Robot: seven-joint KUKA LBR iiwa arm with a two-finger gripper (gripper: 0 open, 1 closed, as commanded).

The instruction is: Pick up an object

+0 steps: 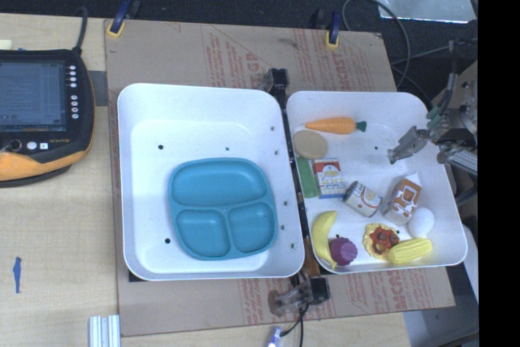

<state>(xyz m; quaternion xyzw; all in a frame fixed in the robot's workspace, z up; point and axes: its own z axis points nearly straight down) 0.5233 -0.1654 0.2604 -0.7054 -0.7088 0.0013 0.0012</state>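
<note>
The gripper [404, 147] hung over the right bin [382, 103] near its right edge, probably lining up a grab; honestly couldn't tell how it was set. Toy food sat crowded toward the bin's near edge: carrot [331, 125], banana [322, 235], corn [409, 251]. The arm was mostly cut off.

Left bin [138, 175] contains a divided tray [222, 207]. Right bin [443, 211] contains a carrot [331, 125] at rear, cartons [329, 178] centrally, and a banana [322, 236] and corn [409, 250] in front.
</note>
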